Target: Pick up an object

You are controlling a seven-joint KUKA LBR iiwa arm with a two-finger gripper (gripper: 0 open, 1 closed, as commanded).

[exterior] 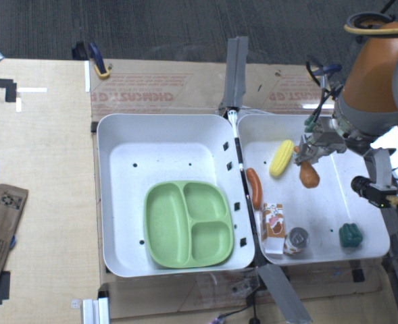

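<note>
My gripper [307,156] hangs over the upper middle of the right bin [371,248], below the arm's orange band. A small orange-brown oval object [310,176] lies right at the gripper's tip, either touching it or just beneath it; I cannot tell which. A yellow corn cob [281,158] lies just left of the gripper. A red sausage [254,186] rests along the bin's left wall. A small carton [273,225] and a metal can [297,237] sit at the front. A green pepper-like object [350,235] is at the front right.
The left bin [117,147] holds a green divided plate [188,223]. A grey divider post [236,73] rises between the bins at the back. Black hardware [374,191] juts in at the right bin's right rim.
</note>
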